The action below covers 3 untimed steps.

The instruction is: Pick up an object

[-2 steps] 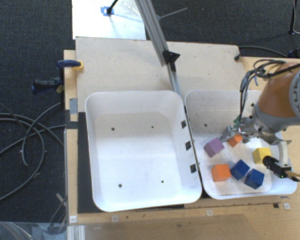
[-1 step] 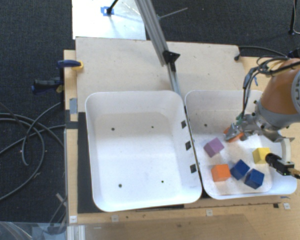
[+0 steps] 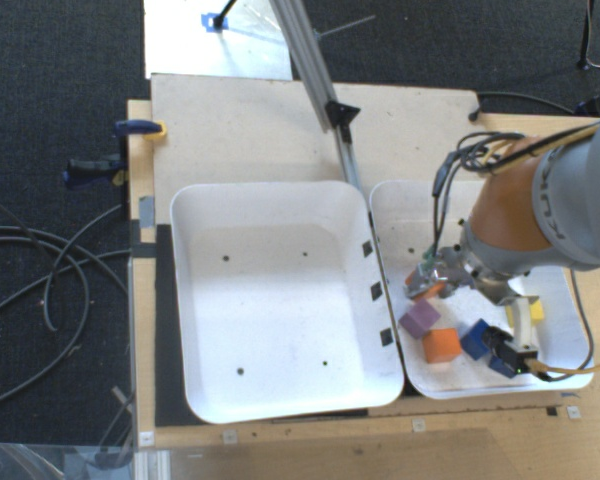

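In the right bin [image 3: 400, 208], the arm [image 3: 555, 203] is reaching in from the right edge, its orange band sitting above the wrist and dark cables looping over it. The gripper [image 3: 427, 281] is hanging low near the bin's left wall, just above the blocks. Something small and orange-red is showing at its tip, but whether that is being pinched or only lying underneath is not clear, so its grip cannot be told from here.

Just below the gripper, a purple block [image 3: 419, 318] is lying on the bin floor. An orange block [image 3: 441, 345] is sitting beside it, nearer the front rim, the two about touching. A blue block [image 3: 477, 339] is lying just right of the orange one. A yellow piece [image 3: 533, 311] is resting farther right, near a dark clump with a cable running off towards the rim.

The left bin [image 3: 195, 208] is standing alongside, touching the right one along their shared wall. A grey pole [image 3: 305, 43] is slanting down from the top to the gap between the bins.
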Motion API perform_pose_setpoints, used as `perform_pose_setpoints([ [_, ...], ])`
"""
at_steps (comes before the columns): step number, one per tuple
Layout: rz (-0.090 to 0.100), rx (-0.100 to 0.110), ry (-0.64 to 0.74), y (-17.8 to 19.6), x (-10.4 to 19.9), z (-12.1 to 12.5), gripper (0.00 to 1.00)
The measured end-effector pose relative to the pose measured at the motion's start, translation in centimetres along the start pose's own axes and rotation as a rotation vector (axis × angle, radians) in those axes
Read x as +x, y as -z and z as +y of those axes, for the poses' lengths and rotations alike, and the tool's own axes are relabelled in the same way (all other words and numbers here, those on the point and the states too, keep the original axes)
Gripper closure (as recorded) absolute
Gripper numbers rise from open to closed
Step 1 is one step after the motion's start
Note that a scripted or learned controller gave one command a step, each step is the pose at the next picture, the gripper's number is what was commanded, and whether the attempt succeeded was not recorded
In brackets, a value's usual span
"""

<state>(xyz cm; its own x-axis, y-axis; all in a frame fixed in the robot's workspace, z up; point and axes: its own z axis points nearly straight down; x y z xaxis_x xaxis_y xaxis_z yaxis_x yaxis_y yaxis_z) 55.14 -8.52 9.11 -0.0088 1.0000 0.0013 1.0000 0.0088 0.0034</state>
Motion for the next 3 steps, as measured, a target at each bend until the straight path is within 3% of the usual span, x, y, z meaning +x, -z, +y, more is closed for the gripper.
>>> perform_pose_setpoints([
  [1, 0.001, -0.006, 0.004, 11.8, 7.9, 1.1, 1.0],
  [2, 0.003, -0.004, 0.006, 17.3, 17.0, 4.1, 1.0],
  [3, -0.003, 0.008, -0.008, 11.0, 15.3, 5.7, 1.0],
])
